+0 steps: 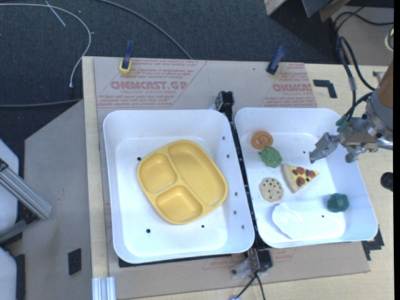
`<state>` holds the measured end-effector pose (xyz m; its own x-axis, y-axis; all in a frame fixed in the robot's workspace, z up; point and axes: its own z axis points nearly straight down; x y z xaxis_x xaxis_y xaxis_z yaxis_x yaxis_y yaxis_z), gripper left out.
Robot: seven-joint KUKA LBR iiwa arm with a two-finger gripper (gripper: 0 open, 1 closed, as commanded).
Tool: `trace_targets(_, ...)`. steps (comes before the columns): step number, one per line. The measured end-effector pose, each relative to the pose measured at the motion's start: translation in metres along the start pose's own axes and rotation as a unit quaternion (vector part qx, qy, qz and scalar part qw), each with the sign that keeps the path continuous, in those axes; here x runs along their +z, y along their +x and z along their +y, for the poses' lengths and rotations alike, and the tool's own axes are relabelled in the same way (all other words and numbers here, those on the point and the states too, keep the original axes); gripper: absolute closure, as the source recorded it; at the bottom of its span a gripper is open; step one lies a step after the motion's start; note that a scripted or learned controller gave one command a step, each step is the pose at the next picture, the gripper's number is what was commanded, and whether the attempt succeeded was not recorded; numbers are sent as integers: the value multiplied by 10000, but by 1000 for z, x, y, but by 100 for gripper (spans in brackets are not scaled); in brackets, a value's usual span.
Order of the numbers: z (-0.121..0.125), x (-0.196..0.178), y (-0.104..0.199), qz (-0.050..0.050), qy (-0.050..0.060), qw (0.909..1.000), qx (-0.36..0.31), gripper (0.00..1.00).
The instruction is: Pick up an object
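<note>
— Yellow-and-red pizza slice (300,177) lies mid right bin (356,186), a green broccoli piece (271,157) at its ten o'clock, a speckled cookie (270,189) at eight o'clock.

— And the end effector (337,147)?

— At the slice's two o'clock, fingers spread, grasping nothing.

— What surrounds it?

— Left bin (125,167) bears a yellow divided tray (181,181); both sit on a cardboard-covered worktop (156,80) over dark carpet (50,42) with loose cables.

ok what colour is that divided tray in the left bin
Yellow. The divided tray has three compartments and lies in the left bin, clear in the camera view.
</note>
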<state>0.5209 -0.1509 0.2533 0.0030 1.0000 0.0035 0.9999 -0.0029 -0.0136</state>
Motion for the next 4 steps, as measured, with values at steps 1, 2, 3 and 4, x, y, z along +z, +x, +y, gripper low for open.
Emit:
trace_targets(1,2,-6,0,-12,-62,10000,-16,0)
trace_targets(2,8,46,-8,-5,-33,10000,-10,0)
trace_targets(3,11,104,-16,-2,-29,10000,-9,0)
trace_targets(4,5,166,-14,1,-28,10000,-11,0)
